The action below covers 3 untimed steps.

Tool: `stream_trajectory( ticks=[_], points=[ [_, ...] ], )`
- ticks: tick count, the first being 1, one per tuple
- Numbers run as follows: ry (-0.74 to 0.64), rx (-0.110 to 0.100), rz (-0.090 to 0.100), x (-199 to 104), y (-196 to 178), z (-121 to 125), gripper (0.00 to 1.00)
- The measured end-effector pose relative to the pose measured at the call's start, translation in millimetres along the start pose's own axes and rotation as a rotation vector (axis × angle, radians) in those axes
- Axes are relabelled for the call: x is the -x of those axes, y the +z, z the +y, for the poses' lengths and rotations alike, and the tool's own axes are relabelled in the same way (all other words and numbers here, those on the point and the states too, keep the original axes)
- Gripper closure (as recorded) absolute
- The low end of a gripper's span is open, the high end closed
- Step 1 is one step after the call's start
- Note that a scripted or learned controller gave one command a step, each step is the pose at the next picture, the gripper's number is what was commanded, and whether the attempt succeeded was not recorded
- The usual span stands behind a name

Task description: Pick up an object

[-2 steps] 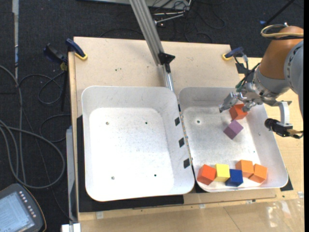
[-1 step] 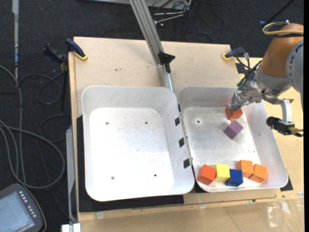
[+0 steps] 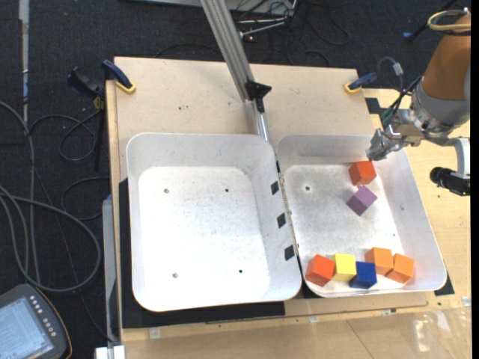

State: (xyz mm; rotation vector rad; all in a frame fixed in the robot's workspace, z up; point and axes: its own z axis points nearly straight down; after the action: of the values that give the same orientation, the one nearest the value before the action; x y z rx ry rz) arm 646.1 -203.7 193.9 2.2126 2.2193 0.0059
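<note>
Pincer (image 3: 378, 149) just above orange cube (image 3: 362, 172) (right bin)

Single fixed cam sat above the bench (image 3: 187, 88), looked down at a slant, far enough to frame both bins (image 3: 142, 200) whole; arm (image 3: 449, 73) came in at frame right

Dark carpeted floor (image 3: 52, 43) strewn with black cables (image 3: 34, 200), pale wooden benchtop (image 3: 194, 96), slanted aluminium pole (image 3: 224, 36), blue-and-yellow clamps (image 3: 120, 77)
</note>
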Motion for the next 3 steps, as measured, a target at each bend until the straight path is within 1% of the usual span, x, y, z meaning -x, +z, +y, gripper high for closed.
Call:
stream_trajectory(
  ticks=[1, 2, 3],
  points=[
    [0.0, -0.001, 0.0, 0, -45, 2, 1.0],
    [0.0, -0.005, 0.001, 0, -43, 3, 1.0],
    [-0.004, -0.009, 0.004, -53, -52, -24, 1.0]
  ],
)
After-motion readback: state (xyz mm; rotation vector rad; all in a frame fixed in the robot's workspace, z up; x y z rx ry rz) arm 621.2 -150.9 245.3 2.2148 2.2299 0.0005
